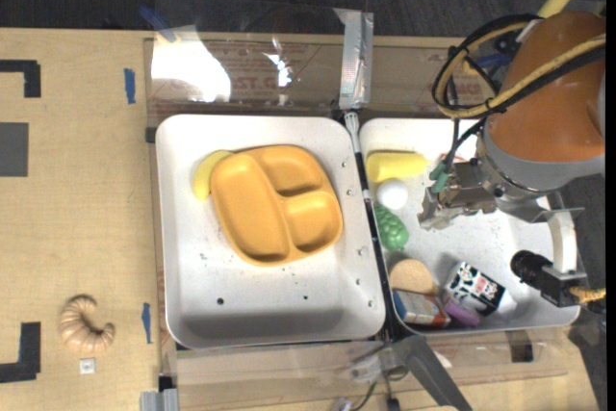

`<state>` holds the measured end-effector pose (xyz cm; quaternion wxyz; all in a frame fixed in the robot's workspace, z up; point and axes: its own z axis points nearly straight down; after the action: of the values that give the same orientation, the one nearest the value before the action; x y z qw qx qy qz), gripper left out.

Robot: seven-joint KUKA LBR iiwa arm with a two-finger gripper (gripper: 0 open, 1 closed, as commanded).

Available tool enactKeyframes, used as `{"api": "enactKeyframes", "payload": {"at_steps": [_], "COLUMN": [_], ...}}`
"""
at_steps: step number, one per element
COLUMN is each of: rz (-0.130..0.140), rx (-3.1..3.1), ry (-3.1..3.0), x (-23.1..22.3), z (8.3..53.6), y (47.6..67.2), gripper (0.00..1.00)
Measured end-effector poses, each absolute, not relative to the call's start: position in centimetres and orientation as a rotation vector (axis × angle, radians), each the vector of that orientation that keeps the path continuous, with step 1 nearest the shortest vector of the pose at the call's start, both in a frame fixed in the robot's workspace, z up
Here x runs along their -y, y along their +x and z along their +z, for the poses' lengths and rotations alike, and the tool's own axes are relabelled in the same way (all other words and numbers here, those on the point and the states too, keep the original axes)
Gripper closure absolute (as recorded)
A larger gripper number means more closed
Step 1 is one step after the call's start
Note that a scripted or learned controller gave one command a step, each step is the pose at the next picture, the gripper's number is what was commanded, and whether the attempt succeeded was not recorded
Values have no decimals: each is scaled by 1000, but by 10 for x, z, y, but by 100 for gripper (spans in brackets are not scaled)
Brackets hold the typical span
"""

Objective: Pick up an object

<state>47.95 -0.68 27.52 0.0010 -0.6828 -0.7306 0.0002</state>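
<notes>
You've got open floor in the middle and right of the right bin (539,318), under the arm. Its left side is packed: yellow block (395,166), white ball (392,196), green thing (391,228) stacked down the wall, then a tan piece (412,276) and black-and-white box (475,287) along the front. In the left bin (183,207), the orange tray (276,202) hogs the center; you only get the front strip and edges.
</notes>
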Motion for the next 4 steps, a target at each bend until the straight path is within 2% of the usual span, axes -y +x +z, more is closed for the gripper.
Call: {"api": "enactKeyframes", "payload": {"at_steps": [1, 2, 3, 4], "rz": [-2, 4, -3, 10], "rx": [2616, 2690, 2562, 2602], "ry": [-1743, -1612, -1820, -1749], "x": [14, -72, -117, -93], "z": [289, 208, 280, 152], "y": [480, 488, 480, 477], "gripper": [100, 100, 100, 100]}}
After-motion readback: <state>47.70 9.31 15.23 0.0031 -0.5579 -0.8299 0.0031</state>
